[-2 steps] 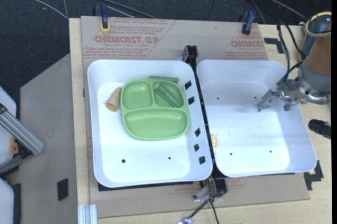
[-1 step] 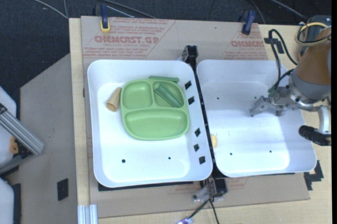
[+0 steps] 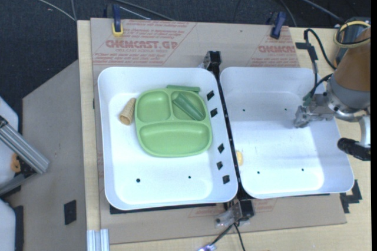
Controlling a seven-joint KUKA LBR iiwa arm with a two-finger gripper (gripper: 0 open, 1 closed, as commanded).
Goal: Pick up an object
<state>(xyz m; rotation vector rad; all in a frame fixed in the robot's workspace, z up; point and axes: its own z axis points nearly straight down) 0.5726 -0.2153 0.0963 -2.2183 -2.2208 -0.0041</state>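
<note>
Arm: you had it reaching in from the right, orange band and wrist over the right bin's [image 3: 277, 185] far right side.
Gripper: the gripper [image 3: 302, 116] sat low over the right bin's upper right area, near its wall. You could not tell from this slant how wide it stood, and nothing could be seen in its hold.
Candidate objects: all lay in the left bin [image 3: 159, 191], well apart from the gripper. A green divided plate [image 3: 174, 138] rested flat near the bin's centre; a green strip-shaped piece [image 3: 189, 106] lay in its upper right compartment.
Cone: a small tan cone [image 3: 126, 111] lay on the bin floor, just beside the plate's left edge.
Small item: a little yellowish bit [image 3: 238, 157] sat at the seam between the bins; too small for you to identify.
Judgement: the pick looked not yet made. The gripper's spot over bare white floor suggested a try there would likely close on nothing.
Next need: you would want it carried left across the divider [image 3: 224, 120].
</note>
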